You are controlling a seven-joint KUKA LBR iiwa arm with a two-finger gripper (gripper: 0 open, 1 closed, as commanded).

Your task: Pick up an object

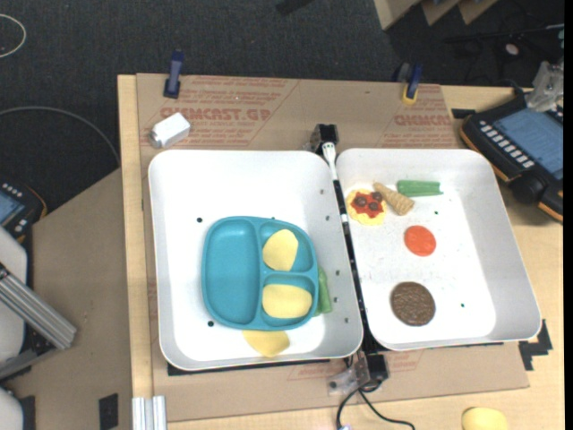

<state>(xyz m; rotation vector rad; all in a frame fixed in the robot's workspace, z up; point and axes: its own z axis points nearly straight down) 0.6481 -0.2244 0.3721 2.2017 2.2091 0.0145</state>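
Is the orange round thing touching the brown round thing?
Apart. The camera view shows the orange round piece higher up in the right bin, with bare white floor between it and the brown disc.

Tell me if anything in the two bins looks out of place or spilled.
One yellow piece lies on the left bin floor, partly under the blue tray's near edge, while two similar pieces sit in its compartments. A green item is wedged beside the tray.

Arm and claw: pose, state untellable.
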